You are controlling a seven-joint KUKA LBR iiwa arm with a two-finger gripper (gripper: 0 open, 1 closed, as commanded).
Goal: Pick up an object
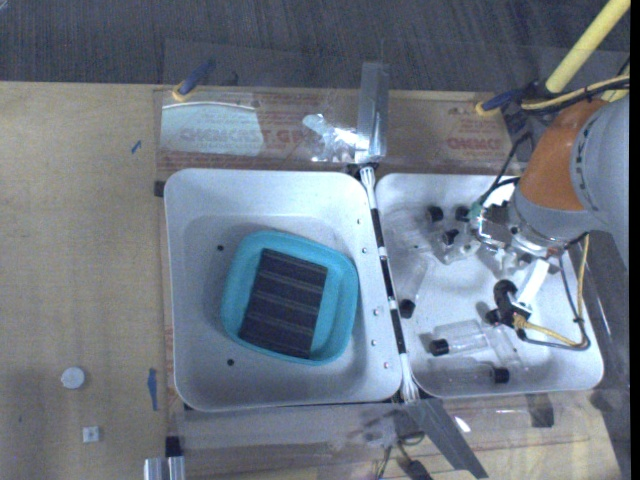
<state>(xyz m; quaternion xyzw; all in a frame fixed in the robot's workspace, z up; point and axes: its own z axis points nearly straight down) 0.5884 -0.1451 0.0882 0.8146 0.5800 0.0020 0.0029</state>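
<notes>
Wooden worktop (80, 218) carrying two shallow white bins side by side. Camera view: the grey arm with its orange band (550, 173) reaches over the right bin (590, 363); the tool (505, 268) hangs low inside this bin, and whether it is spread or pressed together cannot be told. Clear plastic pieces with black caps (465, 340) lie just below and beside the tool. Well to its left, the left bin (190, 208) holds a blue tray (290, 295) with a dark ribbed insert.

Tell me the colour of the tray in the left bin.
Light blue tray with a dark ribbed panel inside, seen in the camera view.
</notes>
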